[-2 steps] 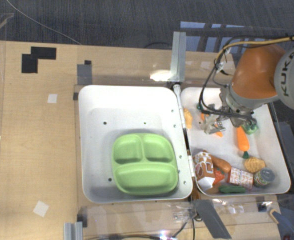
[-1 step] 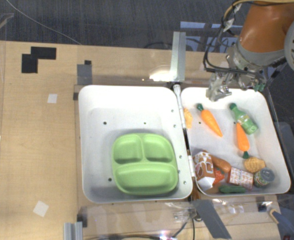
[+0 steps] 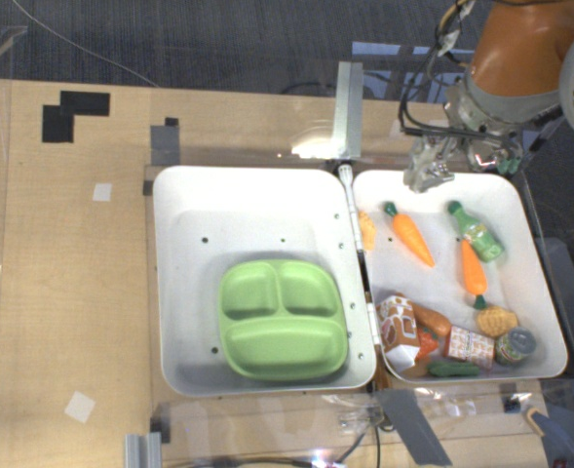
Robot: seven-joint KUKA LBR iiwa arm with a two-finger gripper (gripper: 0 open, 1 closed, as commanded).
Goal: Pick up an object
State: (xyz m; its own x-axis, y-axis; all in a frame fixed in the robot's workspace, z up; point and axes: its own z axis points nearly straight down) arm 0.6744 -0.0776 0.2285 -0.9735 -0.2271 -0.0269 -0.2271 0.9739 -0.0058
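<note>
near edge pile: snack carton (image 3: 398,322), sausage-like toy (image 3: 431,320), small box (image 3: 469,344), dark green veg (image 3: 452,368), tin (image 3: 516,343), cookie-ish piece (image 3: 497,319), all jammed touching in the near corner of the right bin (image 3: 538,261). Prob dumped there, not arranged; crowded = poor pick targets.
landmark: right bin, everything below given rel. to it.
mid-bin items: carrot A (image 3: 411,236) lying diag. near centre-left, carrot B (image 3: 473,267) right of it, green bottle (image 3: 478,231) lying flat just beyond B, looks to touch B's top. Small yellow piece (image 3: 366,229) against the left wall.
gripper (image 3: 431,172): hangs over the far rim, above the far-left part of the bin. Jaws point down; can't tell how wide they stand, too small/blurry. Nothing visibly held.
why there: looks like a hover/approach pose before descent, judgement only.
task obj: none chosen yet afaict; carrot A is closest below and sits free, best clearance imo.
left bin (image 3: 184,261): just beside the right bin, walls touching; carries a green divided tray (image 3: 283,318) toward its near side.
tabletop (image 3: 62,281): wood, bears both bins.
</note>
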